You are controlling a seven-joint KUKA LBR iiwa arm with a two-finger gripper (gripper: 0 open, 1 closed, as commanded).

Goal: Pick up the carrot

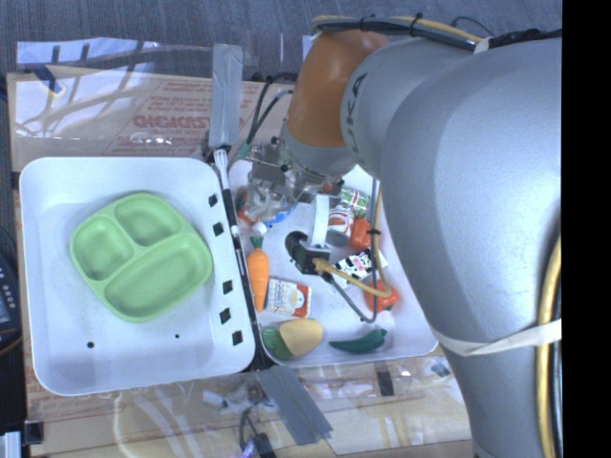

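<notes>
Grey arm looms over right bin, orange band above wrist. Claw hangs low at bin's upper left corner; cannot tell claw's state. Carrot lies against bin's left wall, just below claw, apart from it. Small carton beside carrot. Green divided plate sits in left bin.

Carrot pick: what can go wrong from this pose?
1. The carrot lies hard against the right bin's left wall, so a finger may strike the wall rather than slip beside it.
2. A small carton sits right beside the carrot; the close could catch it too.
3. The gripper hangs above the carrot's leafy end, so a grasp there might slip.
</notes>
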